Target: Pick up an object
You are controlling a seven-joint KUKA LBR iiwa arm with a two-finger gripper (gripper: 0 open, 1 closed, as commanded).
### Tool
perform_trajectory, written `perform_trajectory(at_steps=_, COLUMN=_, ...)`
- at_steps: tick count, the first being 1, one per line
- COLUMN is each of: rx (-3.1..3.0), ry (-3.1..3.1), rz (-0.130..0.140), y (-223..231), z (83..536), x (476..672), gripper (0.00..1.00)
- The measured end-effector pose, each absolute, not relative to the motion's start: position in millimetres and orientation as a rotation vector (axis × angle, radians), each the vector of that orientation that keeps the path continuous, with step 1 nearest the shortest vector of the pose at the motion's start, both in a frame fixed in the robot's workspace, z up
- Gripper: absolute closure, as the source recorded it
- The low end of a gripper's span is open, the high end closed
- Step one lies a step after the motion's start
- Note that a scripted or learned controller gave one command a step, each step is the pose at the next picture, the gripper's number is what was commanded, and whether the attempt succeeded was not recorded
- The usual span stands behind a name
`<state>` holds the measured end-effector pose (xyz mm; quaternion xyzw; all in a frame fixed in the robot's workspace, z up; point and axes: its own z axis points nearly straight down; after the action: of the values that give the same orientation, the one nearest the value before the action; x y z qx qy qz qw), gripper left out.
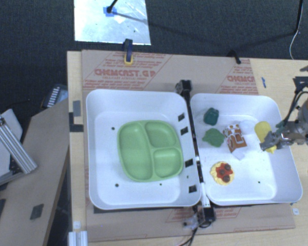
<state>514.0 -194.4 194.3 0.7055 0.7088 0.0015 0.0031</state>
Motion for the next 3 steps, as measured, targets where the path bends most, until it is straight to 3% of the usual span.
perform_trajectory(at_steps=1, rx=2.213, ry=2.223, rz=0.003, y=-195, z=216, x=515.5, gripper=1.00)
perform_trajectory(at_steps=3, rx=2.210, ry=2.233, rz=0.004, y=-86, z=221, x=519.9, gripper=1.00)
